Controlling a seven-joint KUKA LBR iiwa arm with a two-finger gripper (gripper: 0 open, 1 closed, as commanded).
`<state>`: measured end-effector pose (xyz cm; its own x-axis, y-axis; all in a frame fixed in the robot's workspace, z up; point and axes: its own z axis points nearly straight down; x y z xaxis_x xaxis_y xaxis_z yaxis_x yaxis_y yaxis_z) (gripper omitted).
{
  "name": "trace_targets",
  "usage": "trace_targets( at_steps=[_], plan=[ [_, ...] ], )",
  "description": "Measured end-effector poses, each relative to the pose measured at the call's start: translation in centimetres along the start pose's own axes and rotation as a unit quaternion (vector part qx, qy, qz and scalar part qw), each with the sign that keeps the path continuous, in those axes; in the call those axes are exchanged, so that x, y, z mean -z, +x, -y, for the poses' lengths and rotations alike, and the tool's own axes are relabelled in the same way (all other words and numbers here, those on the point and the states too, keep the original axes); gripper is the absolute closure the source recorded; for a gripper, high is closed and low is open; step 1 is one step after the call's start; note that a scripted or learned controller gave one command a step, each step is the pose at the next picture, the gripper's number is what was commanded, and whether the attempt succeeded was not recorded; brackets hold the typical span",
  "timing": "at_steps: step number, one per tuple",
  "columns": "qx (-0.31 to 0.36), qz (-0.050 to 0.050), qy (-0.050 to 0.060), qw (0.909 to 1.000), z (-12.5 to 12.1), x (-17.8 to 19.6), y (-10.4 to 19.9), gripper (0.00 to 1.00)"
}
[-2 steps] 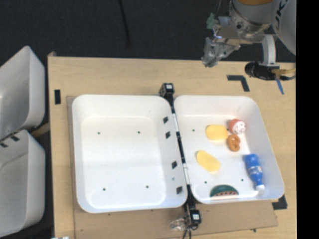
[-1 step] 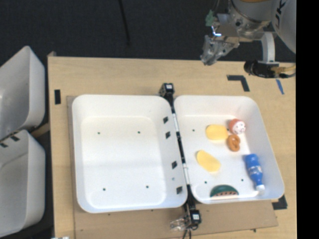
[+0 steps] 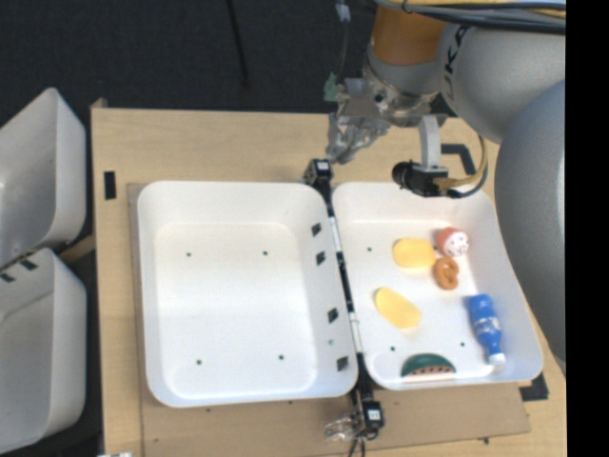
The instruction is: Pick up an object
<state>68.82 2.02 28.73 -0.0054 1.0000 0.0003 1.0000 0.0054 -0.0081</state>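
Looking down at a slant on the bench, the camera view is showing two shallow white bins side by side: the left bin and the right bin, meeting along a dark clipped seam. The grey arm, with its orange band above the wrist, is reaching in from the right and is hanging over the far edge of the bins, near the top of the seam. The gripper is pointing down toward the bench just beyond the bins' far rims; whether its jaws are open or closed cannot be told at this angle, and nothing is visibly sitting between them. All candidate objects are lying in the right bin, well apart from the gripper. A pale yellow disc is sitting near the bin's middle, with a second yellow piece nearer the camera. A small red and white toy is resting just beside an orange-brown ring-shaped piece, the two nearly touching. A blue bottle is lying on its side toward the right wall. A dark green, watermelon-slice-like piece is sitting against the near wall.
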Motion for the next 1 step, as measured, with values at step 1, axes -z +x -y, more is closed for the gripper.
trace_targets(
  at_steps=[1],
  plan=[
    [-0.001, 0.001, -0.015, 0.9999, -0.05, 16.31, -0.53, 1.0]
  ],
)
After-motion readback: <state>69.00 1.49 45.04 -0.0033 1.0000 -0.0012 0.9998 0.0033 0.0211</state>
